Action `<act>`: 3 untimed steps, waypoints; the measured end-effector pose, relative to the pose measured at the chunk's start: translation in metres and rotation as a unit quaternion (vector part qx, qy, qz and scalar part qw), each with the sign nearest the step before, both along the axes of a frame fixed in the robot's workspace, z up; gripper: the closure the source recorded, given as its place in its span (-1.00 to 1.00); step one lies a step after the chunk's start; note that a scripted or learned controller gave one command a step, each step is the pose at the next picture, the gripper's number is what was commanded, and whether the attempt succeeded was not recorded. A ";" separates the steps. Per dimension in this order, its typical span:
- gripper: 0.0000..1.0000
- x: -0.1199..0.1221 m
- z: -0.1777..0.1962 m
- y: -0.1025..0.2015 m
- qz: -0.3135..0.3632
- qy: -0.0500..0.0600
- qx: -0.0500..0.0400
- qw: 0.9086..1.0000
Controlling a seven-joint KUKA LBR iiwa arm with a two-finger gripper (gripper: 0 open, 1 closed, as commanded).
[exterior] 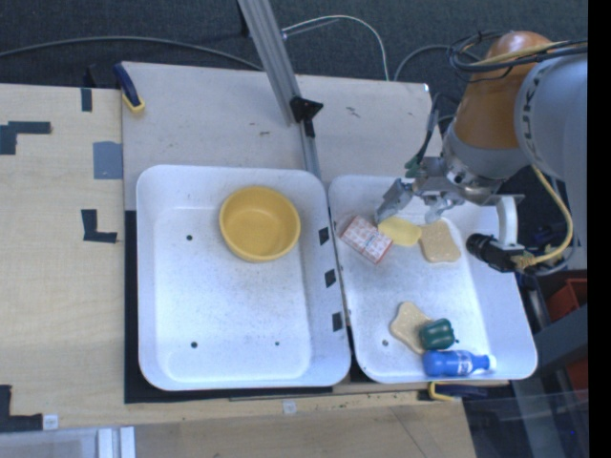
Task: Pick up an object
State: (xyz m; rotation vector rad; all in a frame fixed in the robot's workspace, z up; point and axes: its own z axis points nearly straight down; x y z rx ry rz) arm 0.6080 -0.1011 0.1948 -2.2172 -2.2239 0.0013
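Two shallow white plastic bins side by side on the bench, taken in order of size. Left bin (pixel 172 256), the wider: bare except for a round yellow plastic bowl (pixel 259 222) near its upper middle. Right bin (pixel 496 299), landmark for all else, holding the small pieces. Reaching in over its upper right corner, the grey arm with the orange band (pixel 501 93), wrist bent downward toward the bin's top end. Two-finger gripper (pixel 412 210) low over that top end, fingers spread wide, one dark finger (pixel 391 201) slanting left, the other to the right.

Nothing between the fingers; pick not yet made, by the look of it, with closing and lifting both left to do.

Just under the spread fingers, a pale yellow soft block (pixel 400 231), probably the target. Beside it toward the bin's left wall, a red-and-white checked square packet (pixel 367 239). Toward the right wall, a tan bread-shaped slice (pixel 440 243). Near the bin's bottom end, another tan flat piece (pixel 410 324), a small dark green object (pixel 437 333) touching it, and a blue bottle lying on its side (pixel 456 363) along the bottom rim.
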 end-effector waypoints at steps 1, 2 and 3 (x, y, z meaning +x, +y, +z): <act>-1.00 0.000 0.000 0.000 0.000 0.000 0.000 1.000; -1.00 0.003 -0.045 0.003 0.000 0.002 0.000 1.000; -1.00 0.006 -0.090 0.006 0.000 0.003 0.000 1.000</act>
